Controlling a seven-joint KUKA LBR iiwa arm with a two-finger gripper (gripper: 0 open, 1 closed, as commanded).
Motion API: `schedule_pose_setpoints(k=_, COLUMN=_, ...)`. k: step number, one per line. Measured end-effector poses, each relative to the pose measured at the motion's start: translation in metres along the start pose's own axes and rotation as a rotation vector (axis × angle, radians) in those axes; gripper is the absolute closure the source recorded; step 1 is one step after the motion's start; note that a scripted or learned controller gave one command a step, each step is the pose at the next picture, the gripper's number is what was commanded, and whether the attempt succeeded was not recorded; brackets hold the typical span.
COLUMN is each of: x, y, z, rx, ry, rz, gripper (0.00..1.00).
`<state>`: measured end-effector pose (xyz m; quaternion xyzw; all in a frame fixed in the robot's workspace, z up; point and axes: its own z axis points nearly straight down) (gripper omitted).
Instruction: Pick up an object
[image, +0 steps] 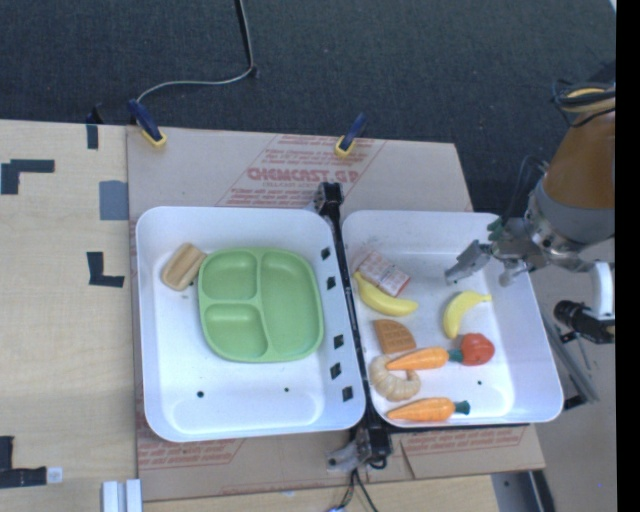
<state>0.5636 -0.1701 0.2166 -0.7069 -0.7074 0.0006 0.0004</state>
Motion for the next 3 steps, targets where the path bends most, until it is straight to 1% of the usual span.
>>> schedule_pose_setpoints(k=1, x=-0.028, y=0.009, z=0.120, rx=0.001, ry=0.000, rz=0.001, gripper=0.00)
schedule_pose_setpoints(k=2, x=-0.027, y=0.009, z=0.110, rx=0.001, ry=0.001, rz=0.001, gripper=1.00)
schedule_pose_setpoints(k=3, x=0.043, y=0.034, z=0.062, rx=-0.002, ry=0.001, rz=-0.003, gripper=1.00)
